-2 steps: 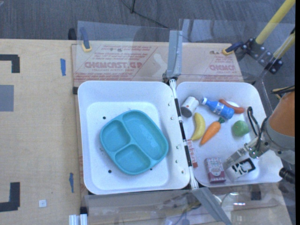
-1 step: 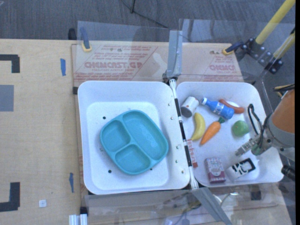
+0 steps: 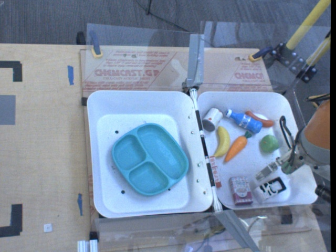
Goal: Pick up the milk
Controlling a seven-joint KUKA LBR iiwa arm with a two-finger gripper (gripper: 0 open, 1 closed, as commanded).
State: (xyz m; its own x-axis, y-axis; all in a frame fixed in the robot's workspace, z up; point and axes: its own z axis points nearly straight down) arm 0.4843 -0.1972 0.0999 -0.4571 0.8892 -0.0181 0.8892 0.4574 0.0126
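Fingers stand spread with nothing between them, low over the near right part of the right bin, just right of the milk. The arm reaches in from the right, wrist bent down. The milk, one small pinkish carton, lies at that bin's near edge, apart from the fingers. Around it lie one banana, one carrot, one blue bottle, one sausage, one green fruit and one white cup. The left bin holds one teal divided plate. Both bins sit on the worktop.
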